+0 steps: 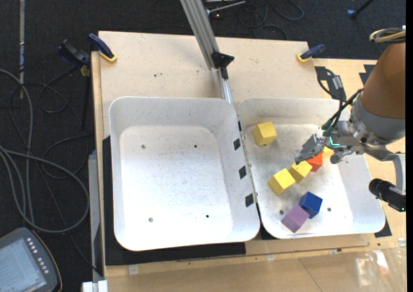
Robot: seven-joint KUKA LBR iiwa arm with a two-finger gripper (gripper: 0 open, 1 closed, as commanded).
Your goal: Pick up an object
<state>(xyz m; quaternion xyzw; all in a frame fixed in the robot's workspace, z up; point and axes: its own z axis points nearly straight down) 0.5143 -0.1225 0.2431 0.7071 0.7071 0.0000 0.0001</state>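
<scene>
The right bin (342,219) holds several small blocks. One yellow cube (264,134) lies near its back left. Two more yellow blocks, a larger one (281,181) and a smaller one (301,170), sit in a row near the middle. An orange block (315,161) lies just right of them, partly under the gripper. A blue cube (311,203) and a purple cube (295,218) rest near the front edge. My gripper (312,150) hangs low over the orange block and the smaller yellow block, its dark fingers pointing down-left.
The left bin (129,123) stands beside the right one, with black clips (244,171) along the shared rim. A slanted metal pole (197,16) rises behind the bins. Yellow-blue clamps (103,48) hold the bench's back corners. A black knob (387,194) juts over the right bin's right rim.
</scene>
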